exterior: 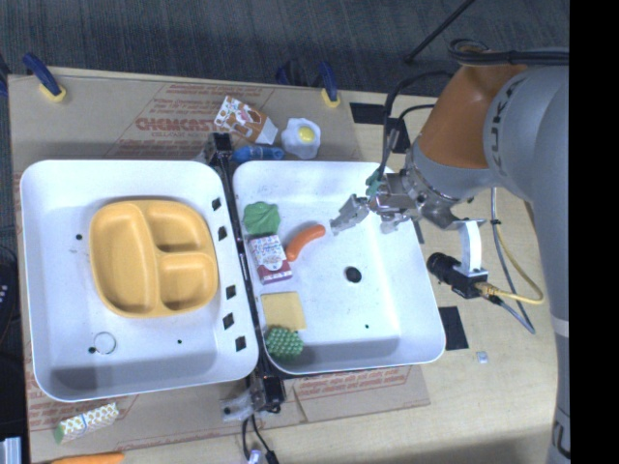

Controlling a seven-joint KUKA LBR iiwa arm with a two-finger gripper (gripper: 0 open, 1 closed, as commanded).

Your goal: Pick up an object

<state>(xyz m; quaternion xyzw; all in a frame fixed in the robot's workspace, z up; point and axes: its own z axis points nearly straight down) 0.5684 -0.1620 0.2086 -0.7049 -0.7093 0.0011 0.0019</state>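
The jaws of the gripper [344,218] look a little open and hold nothing, just right of the carrot [306,239] in the right bin [406,341]; it looks light, smooth and slippery, so grab its middle.

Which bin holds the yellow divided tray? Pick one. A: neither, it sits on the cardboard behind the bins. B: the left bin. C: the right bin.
B: the yellow divided tray lies inside the left bin, while the right bin holds the orange carrot and other small items.
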